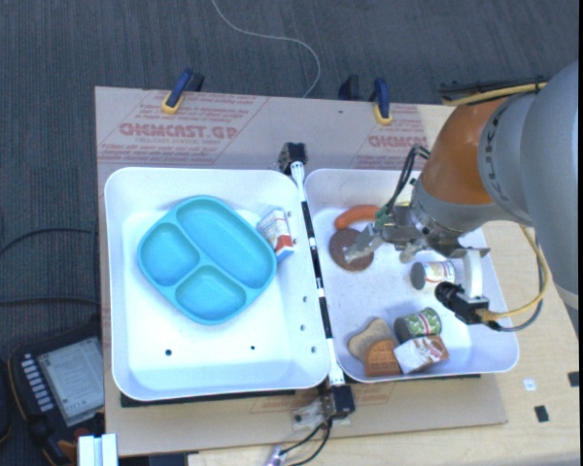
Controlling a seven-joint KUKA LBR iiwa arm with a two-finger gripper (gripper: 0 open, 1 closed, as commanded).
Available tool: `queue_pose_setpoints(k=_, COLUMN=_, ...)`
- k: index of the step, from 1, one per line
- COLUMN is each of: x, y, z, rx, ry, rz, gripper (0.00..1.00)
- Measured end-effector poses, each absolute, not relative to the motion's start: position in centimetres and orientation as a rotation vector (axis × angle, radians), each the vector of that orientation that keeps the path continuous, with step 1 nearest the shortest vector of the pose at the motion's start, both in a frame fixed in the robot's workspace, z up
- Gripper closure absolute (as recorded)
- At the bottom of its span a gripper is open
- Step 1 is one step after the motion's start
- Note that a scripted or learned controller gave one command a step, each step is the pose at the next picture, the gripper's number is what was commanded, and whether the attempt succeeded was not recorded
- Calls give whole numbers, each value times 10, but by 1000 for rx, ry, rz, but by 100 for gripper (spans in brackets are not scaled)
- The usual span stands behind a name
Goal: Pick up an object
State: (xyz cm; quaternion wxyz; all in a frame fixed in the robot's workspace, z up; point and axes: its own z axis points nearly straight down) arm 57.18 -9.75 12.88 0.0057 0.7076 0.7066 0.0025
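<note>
Right bin (500, 362), nearest corner: I log a tan biscuit-like piece (369, 336), an orange block (380, 358), a green-labelled can (420, 322) and a second can (418, 354), clustered together. Mid-bin: the gripper (369, 241), arm reaching in from the right, low over a brown round object (352, 252), which sits directly at its tip. Jaw opening: I cannot tell. Just beyond it: an orange sausage-shaped item (356, 216), long axis across the bin. Left of the divider: blue tray (206, 257), small carton (277, 230).
</note>
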Motion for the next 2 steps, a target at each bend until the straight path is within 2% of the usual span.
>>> queue_pose_setpoints(k=1, x=572, y=-97, z=138, rx=2215, ry=2213, rz=8, gripper=100)
queue_pose_setpoints(k=2, x=572, y=-97, z=138, rx=2216, ry=2213, rz=7, gripper=0)
